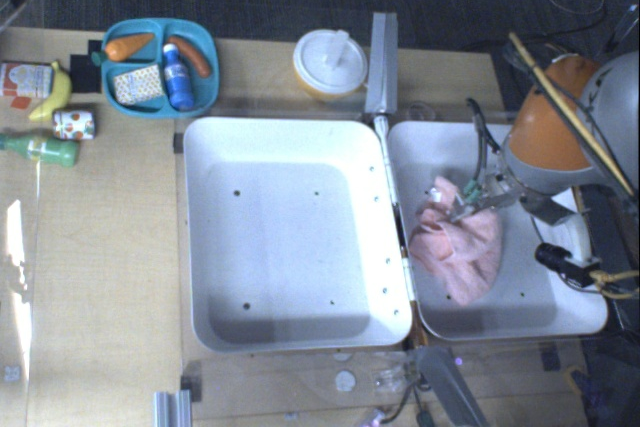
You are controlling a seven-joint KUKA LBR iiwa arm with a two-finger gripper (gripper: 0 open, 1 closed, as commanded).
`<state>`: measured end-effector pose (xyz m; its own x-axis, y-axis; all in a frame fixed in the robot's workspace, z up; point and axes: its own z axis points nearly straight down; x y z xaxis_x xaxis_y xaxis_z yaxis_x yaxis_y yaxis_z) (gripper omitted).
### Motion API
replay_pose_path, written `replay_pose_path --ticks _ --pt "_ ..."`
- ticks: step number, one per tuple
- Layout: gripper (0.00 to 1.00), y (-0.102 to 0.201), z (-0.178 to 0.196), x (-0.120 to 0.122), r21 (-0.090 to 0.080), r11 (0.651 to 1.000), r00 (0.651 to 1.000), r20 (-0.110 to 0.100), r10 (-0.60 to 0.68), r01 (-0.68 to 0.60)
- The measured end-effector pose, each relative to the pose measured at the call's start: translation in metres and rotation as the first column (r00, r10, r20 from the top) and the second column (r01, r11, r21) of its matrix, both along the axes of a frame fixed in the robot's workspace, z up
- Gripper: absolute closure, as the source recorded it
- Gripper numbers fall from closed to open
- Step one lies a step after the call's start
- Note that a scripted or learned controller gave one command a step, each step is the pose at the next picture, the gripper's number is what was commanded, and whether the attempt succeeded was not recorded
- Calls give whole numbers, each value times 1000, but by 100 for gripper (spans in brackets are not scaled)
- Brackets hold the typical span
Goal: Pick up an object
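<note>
Nearest us rises the grey arm (560,130), its orange band above the right bin. From the left, on the bare bench we see a toy banana (52,91), a small can (74,124) and a green bottle (40,149). Next comes a blue divided tray (212,75) holding a carrot (130,46), a blue bottle (178,77) and a sausage (196,58), all well apart from the work. Behind the bins stands a white lidded cup (330,62). The left bin (280,245) shows us its bare white floor. In the right bin (540,310) a crumpled pink cloth (462,245) lies near the wall beside the left bin. The gripper (468,202) is down at the cloth's upper edge, touching it. We cannot tell whether the gripper is open or closed. We judge the pick to be at the grasp: the cloth lies on the bin floor, not yet lifted, so closing and raising are left. Nothing blocks the way, though the soft folds may slip.
</note>
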<state>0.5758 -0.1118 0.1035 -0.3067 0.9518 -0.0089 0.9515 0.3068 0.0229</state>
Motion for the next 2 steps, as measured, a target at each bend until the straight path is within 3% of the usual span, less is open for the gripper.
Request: replay_pose_path --ticks 1,2 --pt "0 0 0 0 0 1000 1000 0 0 0" --pt "0 17 -13 31 2 983 983 -10 -181 181"
